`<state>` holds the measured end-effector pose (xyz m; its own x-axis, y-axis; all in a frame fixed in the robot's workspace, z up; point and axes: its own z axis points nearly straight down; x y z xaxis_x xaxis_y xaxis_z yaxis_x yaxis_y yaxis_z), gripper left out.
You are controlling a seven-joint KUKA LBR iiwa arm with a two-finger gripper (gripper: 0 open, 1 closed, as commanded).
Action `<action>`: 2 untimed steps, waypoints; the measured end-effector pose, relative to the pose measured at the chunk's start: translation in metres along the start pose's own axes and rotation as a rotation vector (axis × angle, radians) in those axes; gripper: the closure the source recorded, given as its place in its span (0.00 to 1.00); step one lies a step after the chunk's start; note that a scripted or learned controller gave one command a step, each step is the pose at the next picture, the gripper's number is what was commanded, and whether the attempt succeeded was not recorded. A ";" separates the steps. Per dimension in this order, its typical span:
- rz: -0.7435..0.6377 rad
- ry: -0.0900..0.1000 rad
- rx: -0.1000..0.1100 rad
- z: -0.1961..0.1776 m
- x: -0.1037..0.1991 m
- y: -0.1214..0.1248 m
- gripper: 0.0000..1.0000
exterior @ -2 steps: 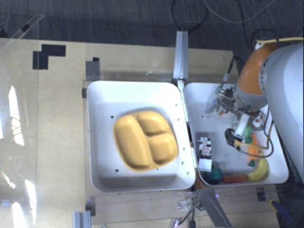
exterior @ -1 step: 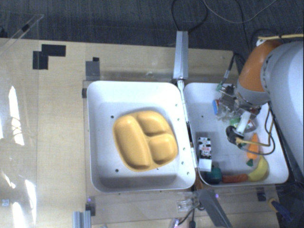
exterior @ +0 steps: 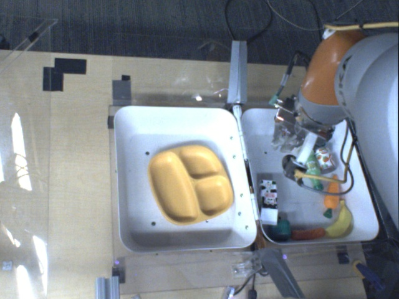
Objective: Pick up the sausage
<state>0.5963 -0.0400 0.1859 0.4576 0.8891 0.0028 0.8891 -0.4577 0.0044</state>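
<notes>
I see my gripper low in the right bin, jaws too blurry to tell; sausage (reddish) lying at the near edge, beside the banana; yellow tray in the left bin

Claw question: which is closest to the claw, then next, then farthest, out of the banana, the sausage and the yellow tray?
From the claw:
1. Banana, right bin's near right corner.
2. Sausage, right bin's near edge; nearly tied with the banana.
3. Yellow tray, left bin.

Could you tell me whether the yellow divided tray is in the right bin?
No, the yellow tray lies in the left bin, apart from the right bin.
</notes>
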 end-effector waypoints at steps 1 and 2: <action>0.008 -0.001 0.000 0.001 0.067 0.039 1.00; -0.084 -0.001 0.000 -0.013 0.094 0.034 1.00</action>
<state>0.6694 0.0286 0.1988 0.3813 0.9244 0.0013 0.9244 -0.3813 0.0043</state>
